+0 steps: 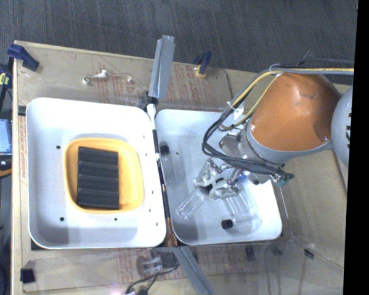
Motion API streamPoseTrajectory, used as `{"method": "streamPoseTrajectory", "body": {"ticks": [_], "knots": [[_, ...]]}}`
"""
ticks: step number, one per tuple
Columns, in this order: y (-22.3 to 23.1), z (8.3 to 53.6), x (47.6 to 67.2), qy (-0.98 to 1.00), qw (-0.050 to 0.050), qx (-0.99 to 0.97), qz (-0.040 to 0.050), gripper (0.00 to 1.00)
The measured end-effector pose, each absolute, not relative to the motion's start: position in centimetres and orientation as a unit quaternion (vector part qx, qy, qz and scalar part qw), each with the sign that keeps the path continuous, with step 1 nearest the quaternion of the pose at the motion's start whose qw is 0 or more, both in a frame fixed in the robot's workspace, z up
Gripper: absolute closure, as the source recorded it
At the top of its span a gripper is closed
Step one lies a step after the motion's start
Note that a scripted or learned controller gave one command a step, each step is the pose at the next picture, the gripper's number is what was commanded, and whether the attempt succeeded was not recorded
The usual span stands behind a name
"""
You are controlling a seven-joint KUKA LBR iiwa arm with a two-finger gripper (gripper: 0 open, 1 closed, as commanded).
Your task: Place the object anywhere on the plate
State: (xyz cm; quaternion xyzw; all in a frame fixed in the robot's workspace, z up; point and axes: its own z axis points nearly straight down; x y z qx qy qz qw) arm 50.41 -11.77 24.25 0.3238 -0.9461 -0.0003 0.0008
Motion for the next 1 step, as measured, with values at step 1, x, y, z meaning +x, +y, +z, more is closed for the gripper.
{"method": "streamPoseTrajectory", "body": {"ticks": [1], "knots": [[-11.76, 24.26, 50.42, -0.946, 0.001, 0.324, -0.0003, 0.00]]}}
